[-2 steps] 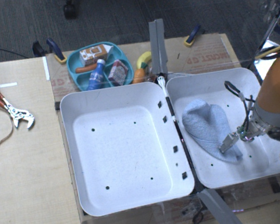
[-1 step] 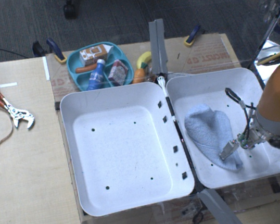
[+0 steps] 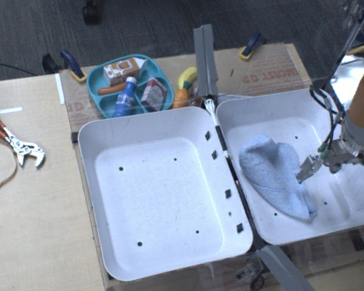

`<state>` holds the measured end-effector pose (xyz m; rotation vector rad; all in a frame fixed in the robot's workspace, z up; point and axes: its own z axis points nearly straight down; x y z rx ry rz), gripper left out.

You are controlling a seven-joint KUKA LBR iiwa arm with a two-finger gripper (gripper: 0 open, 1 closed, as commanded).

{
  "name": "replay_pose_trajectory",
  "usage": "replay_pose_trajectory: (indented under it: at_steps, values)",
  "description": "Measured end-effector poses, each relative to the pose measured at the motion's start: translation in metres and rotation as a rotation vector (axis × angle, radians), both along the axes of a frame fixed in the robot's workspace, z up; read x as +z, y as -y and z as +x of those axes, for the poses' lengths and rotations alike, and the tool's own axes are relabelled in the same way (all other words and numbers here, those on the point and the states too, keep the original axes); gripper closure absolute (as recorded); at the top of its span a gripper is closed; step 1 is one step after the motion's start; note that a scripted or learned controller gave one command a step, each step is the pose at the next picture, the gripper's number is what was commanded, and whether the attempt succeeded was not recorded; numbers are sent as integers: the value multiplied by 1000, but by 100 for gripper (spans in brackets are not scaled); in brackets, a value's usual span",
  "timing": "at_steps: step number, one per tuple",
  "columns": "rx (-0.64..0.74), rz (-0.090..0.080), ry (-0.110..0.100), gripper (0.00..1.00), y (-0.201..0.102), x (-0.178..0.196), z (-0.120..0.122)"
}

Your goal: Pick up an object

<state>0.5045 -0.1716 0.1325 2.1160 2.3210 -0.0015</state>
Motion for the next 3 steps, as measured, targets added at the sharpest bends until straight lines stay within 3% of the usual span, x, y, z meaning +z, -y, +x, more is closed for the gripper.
replay_pose_trajectory:
  at_steps: [1, 2, 3]
  values:
    - [-146, -1, -1, 0, 7, -12, 64]
    - [63, -1, 1, 0, 2, -41, 133]
    - [120, -1, 1, 0, 41, -15, 96]
